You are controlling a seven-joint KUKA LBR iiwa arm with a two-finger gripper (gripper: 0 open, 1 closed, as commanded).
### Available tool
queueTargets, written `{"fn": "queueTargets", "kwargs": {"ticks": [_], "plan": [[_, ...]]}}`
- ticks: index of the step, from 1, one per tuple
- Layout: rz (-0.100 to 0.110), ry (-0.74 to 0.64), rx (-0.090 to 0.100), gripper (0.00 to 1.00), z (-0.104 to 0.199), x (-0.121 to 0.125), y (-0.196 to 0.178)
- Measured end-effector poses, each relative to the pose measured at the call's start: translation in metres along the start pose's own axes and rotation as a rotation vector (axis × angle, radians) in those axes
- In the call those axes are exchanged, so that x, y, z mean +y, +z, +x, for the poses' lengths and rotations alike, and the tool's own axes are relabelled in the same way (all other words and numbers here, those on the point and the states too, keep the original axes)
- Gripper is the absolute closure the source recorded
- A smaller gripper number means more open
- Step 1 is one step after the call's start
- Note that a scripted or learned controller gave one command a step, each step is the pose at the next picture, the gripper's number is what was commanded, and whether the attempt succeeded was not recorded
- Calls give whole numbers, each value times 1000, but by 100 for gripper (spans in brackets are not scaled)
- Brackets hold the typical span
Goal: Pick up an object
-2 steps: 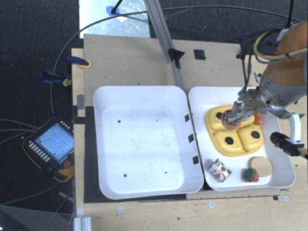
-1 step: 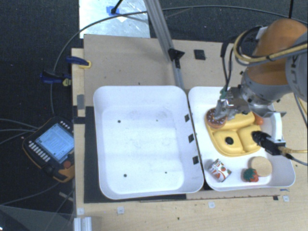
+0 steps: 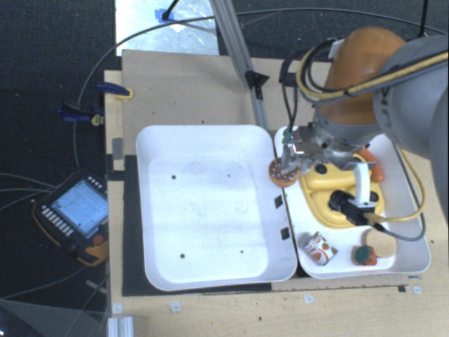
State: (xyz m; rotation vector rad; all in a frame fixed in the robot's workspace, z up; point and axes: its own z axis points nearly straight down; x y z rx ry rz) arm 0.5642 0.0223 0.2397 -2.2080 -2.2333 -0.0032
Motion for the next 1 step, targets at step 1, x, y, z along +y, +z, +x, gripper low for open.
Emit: {"fn": "queueTargets", "kwargs": {"ticks": [1], "plan": [[-1,0,1,100,63,6,2]]}}
